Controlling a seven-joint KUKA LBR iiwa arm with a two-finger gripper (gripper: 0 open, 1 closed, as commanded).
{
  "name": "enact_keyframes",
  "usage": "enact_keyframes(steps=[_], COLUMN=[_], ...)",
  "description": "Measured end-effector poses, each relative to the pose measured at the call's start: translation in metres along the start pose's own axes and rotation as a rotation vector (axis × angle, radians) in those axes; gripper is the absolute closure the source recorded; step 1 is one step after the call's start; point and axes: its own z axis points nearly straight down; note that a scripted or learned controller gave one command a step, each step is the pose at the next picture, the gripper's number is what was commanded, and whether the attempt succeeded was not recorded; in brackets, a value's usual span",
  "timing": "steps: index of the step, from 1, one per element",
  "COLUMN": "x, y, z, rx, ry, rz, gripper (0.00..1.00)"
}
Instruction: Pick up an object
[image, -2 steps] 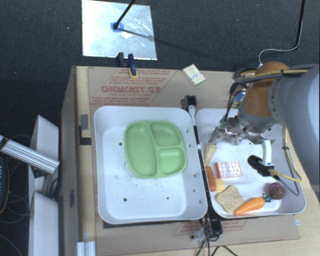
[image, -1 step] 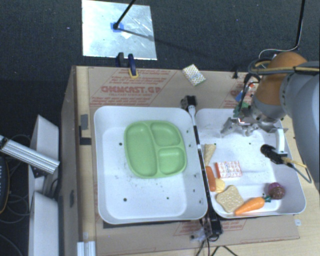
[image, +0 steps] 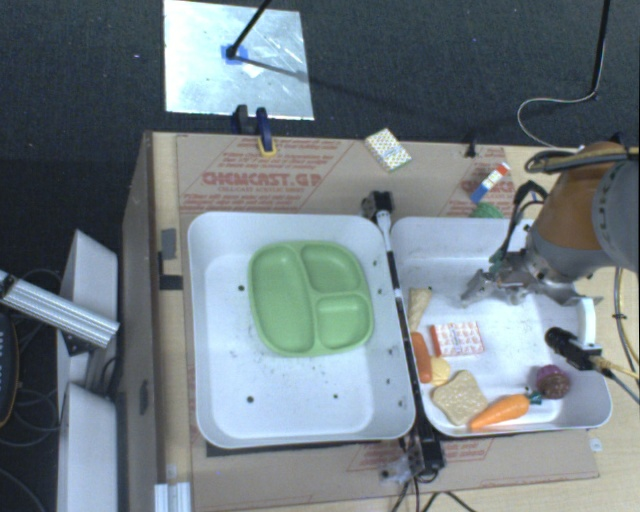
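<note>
Hiding its blurred tips, the gripper (image: 480, 290) hovers above the right bin (image: 440, 240).

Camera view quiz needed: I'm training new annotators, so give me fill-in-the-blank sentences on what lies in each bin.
The green three-compartment plastic plate lies in the ___ white bin.
The orange toy carrot lies in the ___ bin.
Left of the carrot lies a tan toy slice of ___.
The pincer hovers over the ___ bin.

Answers: left; right; bread; right
</note>
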Motion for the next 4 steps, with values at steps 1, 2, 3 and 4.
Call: enact_keyframes(steps=[1, 2, 3, 4], x=[-0.028, -0.027, -0.027, 0.015], y=[-0.036, -0.035, -0.035, -0.005], z=[0.000, -0.011, -0.011, 0.000], rx=[0.001, -0.003, -0.003, -0.001], ry=[0.000, 0.000, 0.000, 0.002], rz=[0.001, 0.000, 0.000, -0.003], gripper=[0.00, 1.00, 0.00, 0.00])
